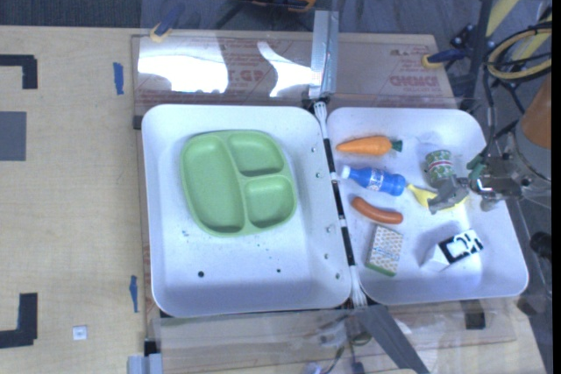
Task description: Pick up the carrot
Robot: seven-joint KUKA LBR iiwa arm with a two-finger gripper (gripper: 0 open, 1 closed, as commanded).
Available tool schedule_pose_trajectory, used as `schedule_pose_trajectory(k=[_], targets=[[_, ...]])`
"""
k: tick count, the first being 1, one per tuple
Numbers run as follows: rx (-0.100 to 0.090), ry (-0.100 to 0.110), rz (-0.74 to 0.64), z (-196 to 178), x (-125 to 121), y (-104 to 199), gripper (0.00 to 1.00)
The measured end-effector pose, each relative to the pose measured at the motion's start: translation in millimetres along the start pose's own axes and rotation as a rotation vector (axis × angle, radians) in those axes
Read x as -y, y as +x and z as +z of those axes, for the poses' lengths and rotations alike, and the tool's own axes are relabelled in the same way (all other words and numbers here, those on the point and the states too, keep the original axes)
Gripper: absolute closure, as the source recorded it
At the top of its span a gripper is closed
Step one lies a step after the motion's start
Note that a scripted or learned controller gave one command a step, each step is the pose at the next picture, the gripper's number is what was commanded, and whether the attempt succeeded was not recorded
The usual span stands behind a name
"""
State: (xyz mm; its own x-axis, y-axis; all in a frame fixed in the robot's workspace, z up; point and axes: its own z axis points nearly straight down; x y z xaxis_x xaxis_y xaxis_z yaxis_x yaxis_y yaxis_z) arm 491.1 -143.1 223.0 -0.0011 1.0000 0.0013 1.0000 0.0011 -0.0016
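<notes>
The carrot lay near the back of the right bin, with a blue bottle and a sausage in front of it. The gripper hung over the bin's right side beside a can. A green tray sat in the left bin.

Bins: white plastic, smooth, slightly glossy. Tray in left bin: green plastic, matt. Carrot: orange, smooth, plastic-looking. Bottle: blue, glossy. Bench: pale wood, matt. Far panel: clear sheet, strongly reflective. Pincer: dull metal.
</notes>
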Motion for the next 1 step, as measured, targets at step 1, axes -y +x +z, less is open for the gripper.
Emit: schedule_pose_trajectory(k=[1], targets=[[0.001,-0.003,0.05,84.3,-92.6,0.7,0.0]])
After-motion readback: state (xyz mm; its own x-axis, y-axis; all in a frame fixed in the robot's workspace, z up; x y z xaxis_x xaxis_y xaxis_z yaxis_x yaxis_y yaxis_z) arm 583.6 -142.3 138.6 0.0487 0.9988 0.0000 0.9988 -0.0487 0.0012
